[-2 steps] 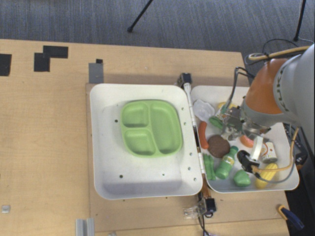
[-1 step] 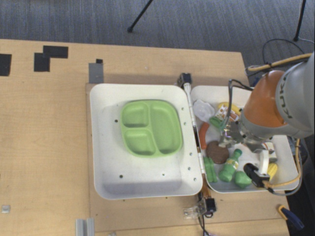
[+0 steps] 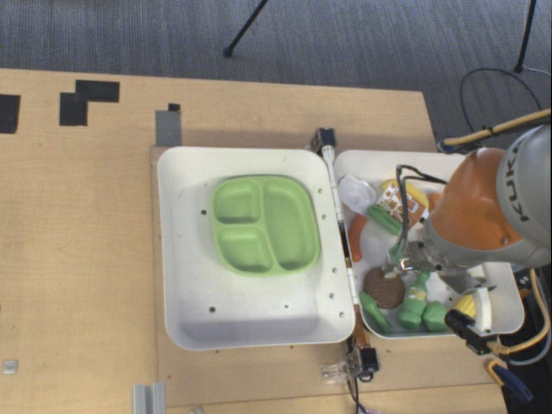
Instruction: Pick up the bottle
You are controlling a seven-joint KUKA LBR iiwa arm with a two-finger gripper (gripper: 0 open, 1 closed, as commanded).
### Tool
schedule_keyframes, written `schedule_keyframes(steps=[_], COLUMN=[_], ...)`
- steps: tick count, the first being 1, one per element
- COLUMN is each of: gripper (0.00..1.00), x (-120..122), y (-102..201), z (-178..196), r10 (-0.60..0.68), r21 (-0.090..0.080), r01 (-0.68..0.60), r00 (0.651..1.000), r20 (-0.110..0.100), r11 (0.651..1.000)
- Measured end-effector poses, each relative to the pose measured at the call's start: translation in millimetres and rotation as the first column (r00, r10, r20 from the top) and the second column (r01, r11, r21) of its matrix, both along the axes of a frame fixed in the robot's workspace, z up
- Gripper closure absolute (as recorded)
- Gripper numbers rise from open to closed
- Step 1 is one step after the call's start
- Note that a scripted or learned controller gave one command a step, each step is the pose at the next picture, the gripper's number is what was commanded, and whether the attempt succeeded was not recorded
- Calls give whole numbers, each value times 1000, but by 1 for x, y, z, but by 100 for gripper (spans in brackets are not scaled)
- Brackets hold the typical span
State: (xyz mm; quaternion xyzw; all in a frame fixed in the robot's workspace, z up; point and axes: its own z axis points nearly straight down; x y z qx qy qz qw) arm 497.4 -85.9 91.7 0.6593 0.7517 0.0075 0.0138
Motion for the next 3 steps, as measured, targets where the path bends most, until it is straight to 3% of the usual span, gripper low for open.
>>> schedule_keyframes(steps=[1,2,3], gripper=[100,100,100], x=[-10,-10,-11], y=[83,158,241], z=[93,154,124], r10=[80,232,136], r21=[8,7,8], r01=[-80,-231,-136], r00=[996,972,990], r20=[-27,-27,-30], r11=[997,973,991])
